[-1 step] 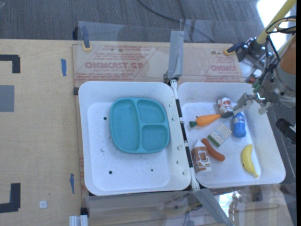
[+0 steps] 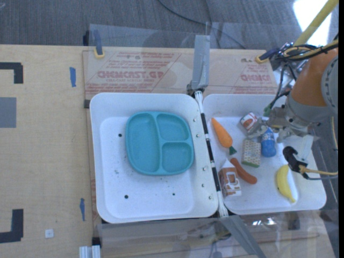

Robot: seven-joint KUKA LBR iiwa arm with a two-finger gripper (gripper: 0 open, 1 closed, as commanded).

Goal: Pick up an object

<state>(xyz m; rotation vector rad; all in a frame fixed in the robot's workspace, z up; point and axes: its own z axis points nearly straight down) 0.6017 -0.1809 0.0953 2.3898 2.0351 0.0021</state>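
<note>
Reaching in from the right, the grey arm with its orange band (image 2: pixel 317 82) hangs over the right bin (image 2: pixel 317 200), and its claw (image 2: pixel 267 129) sits low among the things there; whether it is spread or pressed together cannot be told from this slanted view. Just beside the claw are a small red and white can (image 2: pixel 249 122) and a blue bottle (image 2: pixel 268 145). Nearby lie a carrot (image 2: pixel 221 133), a pale sponge-like block (image 2: pixel 251 152), a sausage (image 2: pixel 244 171), a small brown carton (image 2: pixel 230 181) and, near the right wall, a banana (image 2: pixel 285 183). On the desk (image 2: pixel 37 160), the left bin (image 2: pixel 107 198) holds a teal divided plate (image 2: pixel 159 143).
</note>
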